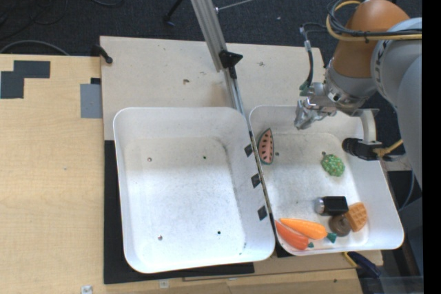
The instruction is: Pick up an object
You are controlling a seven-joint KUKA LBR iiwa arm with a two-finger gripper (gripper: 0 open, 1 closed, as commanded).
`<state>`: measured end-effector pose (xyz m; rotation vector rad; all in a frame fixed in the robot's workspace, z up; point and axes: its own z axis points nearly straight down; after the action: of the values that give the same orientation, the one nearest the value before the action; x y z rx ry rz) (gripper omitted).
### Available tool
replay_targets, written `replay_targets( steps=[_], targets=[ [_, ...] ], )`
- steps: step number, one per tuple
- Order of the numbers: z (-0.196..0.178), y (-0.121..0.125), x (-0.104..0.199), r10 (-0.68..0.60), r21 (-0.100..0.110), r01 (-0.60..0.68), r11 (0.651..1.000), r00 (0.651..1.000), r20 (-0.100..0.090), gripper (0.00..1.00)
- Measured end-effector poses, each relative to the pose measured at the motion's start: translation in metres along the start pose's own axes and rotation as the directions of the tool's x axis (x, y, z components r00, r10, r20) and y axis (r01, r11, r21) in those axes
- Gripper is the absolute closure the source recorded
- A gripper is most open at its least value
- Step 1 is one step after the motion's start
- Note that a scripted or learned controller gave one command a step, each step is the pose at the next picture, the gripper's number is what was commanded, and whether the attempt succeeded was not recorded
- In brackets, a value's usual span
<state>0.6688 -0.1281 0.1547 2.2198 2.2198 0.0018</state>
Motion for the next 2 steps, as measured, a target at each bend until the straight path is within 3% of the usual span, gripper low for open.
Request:
replay_targets(
  steps=[2],
  targets=[
    [-0.105, -0.002, 0.002, -0.002, -0.003, 0.002, 1.000, 1.000, 0.000, 1.00]
  ],
)
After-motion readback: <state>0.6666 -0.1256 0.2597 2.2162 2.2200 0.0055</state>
